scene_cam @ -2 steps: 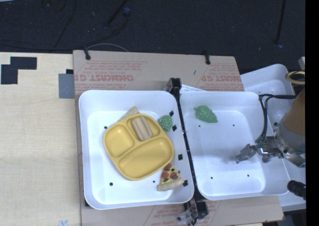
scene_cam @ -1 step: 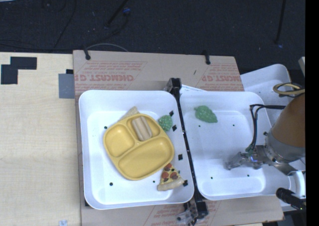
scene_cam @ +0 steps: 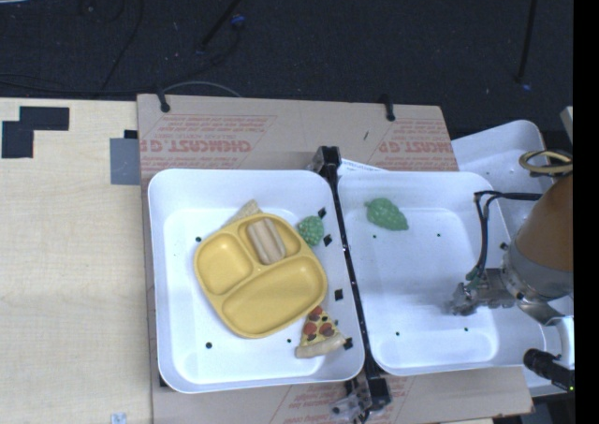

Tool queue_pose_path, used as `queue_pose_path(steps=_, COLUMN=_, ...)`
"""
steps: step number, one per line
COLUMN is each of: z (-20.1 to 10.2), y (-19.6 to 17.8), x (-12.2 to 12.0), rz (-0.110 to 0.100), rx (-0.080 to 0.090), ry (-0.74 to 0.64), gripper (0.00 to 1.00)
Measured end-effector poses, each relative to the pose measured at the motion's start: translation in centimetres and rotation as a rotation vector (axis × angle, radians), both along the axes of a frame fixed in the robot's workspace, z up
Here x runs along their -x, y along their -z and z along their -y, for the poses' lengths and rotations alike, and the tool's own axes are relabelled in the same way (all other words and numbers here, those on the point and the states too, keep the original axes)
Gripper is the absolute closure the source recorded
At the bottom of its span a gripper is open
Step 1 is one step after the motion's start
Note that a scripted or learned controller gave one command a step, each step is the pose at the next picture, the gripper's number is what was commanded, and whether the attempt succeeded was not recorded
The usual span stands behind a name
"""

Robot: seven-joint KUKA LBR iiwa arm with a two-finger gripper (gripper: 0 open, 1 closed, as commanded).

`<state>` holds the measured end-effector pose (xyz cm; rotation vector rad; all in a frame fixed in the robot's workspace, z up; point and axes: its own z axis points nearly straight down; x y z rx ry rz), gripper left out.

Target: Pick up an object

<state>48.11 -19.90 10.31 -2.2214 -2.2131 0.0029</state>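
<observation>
A green leafy toy (scene_cam: pixel 386 214) lies at the back of the right bin (scene_cam: pixel 430 357). In the left bin (scene_cam: pixel 178 226) sits a yellow divided plate (scene_cam: pixel 259 283) with a tan hot-dog piece (scene_cam: pixel 267 240) in one compartment. A small green broccoli piece (scene_cam: pixel 311 228) rests beside the plate's back right edge, and a pizza slice (scene_cam: pixel 319 335) lies at the front right. My gripper (scene_cam: pixel 465 301) is low at the right side of the right bin, well apart from the green leafy toy, with nothing seen between its fingers.
The arm (scene_cam: pixel 552 235), with its orange band, comes in over the right bin's right wall. A black divider (scene_cam: pixel 342 254) separates the two bins. Cardboard (scene_cam: pixel 281 137) lies behind the bins, and a light wooden bench top (scene_cam: pixel 65 272) spreads to the left.
</observation>
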Motion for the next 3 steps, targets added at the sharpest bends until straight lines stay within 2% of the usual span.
queue_pose_path(steps=3, z=-0.2, y=-18.7, x=0.5, rz=0.010, rx=0.005, ry=-0.006, gripper=1.00)
